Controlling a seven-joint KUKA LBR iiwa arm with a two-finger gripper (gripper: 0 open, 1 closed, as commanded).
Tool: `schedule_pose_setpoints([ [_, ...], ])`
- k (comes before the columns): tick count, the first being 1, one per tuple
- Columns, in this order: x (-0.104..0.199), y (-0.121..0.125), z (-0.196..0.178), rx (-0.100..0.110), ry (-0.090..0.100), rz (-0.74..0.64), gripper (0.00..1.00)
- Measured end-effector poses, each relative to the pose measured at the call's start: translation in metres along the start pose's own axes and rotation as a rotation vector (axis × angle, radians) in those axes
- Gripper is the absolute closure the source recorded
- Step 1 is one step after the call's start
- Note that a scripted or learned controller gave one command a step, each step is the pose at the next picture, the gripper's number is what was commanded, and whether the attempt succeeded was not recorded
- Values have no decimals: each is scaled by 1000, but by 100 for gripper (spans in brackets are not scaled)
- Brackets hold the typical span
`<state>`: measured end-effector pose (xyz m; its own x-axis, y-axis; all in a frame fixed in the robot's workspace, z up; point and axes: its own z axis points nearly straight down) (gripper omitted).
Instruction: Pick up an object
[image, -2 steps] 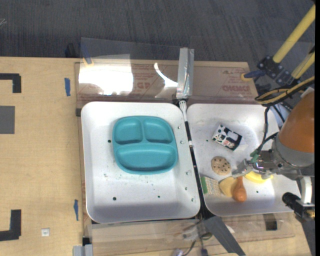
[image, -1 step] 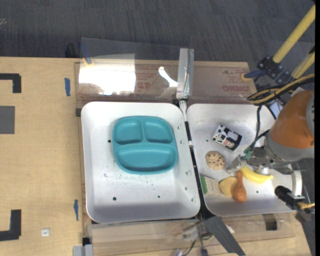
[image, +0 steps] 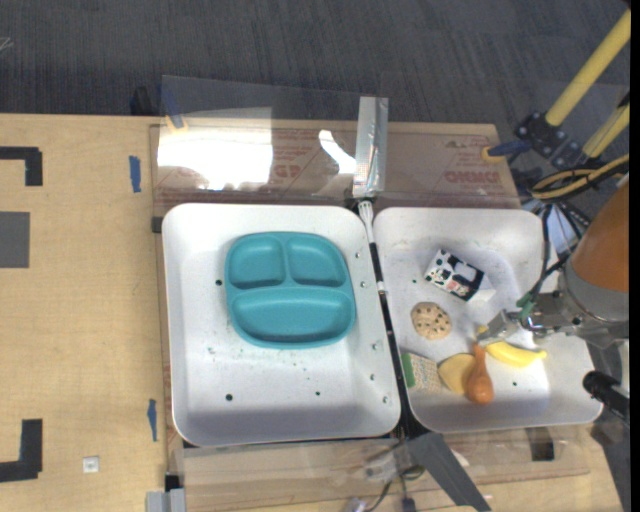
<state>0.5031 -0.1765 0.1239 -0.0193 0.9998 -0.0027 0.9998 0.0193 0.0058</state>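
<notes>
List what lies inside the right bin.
Right bin holds a black-and-white carton, cookie, banana, orange drumstick, yellow piece, green packet. The arm covers its right edge.

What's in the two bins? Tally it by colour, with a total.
Teal: 1, divided plate
Yellow: 1, banana
Black and white: 1, small box
Tan: 1, cookie
Orange: 1, drumstick-shaped toy
Green and white: 1, packet
Total: 6

Left bin white, dark specks. Divided plate teal. Right bin white. Small carton black and white, red edge. Cookie tan, dark chips. Banana yellow. Drumstick-like toy orange-brown. Arm grey, orange band. Bench pale wood.
</notes>
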Motion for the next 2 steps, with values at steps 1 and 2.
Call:
schedule_pose_setpoints([
  [1,-8,13,37,3,3,-124,0],
  [2,-18,66,38,1,1,-170,0],
])
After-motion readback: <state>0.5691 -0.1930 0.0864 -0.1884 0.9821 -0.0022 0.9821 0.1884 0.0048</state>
